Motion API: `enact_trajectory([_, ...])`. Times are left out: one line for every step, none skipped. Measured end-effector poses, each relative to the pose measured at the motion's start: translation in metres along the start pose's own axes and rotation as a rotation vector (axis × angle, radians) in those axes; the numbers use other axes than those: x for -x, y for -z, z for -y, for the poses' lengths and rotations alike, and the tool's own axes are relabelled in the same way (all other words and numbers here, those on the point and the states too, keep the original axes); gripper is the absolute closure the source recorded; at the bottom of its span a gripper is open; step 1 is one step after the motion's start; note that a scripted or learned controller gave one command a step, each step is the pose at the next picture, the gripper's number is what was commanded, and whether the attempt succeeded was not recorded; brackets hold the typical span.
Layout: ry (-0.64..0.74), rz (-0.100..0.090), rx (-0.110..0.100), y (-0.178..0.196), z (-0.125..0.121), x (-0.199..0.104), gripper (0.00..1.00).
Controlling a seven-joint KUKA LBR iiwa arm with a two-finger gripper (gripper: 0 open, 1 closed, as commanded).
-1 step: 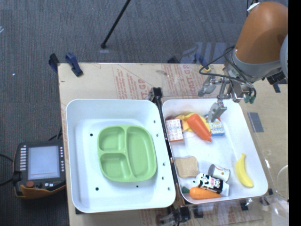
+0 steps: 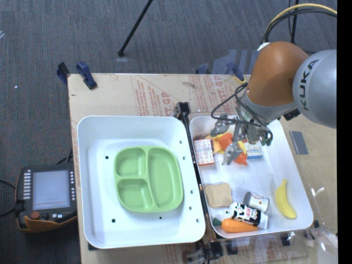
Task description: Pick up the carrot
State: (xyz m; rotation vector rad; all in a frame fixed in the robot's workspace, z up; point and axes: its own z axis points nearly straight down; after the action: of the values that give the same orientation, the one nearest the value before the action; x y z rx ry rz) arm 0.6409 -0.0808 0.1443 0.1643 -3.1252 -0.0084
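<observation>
The grey arm with its round orange band reaches in from the right and bends down over the back of the right bin, where its jaws hang above a heap of small orange and boxy things. The heap hides the tips, so I cannot tell if the jaws are spread or pressed together. The carrot, long, smooth and orange, lies well apart at the front rim, just beside a black-and-white carton.

Even bright light, slightly soft focus

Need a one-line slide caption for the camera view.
Grey KUKA arm's gripper hovers over the right white bin, far from the orange carrot at its near edge.
</observation>
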Motion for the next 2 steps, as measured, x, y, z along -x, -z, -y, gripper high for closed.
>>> enact_trajectory([0.016,0.008,-0.003,-0.06,0.001,0.001,0.0])
enact_trajectory([0.02,0.022,-0.007,-0.044,0.001,0.005,1.0])
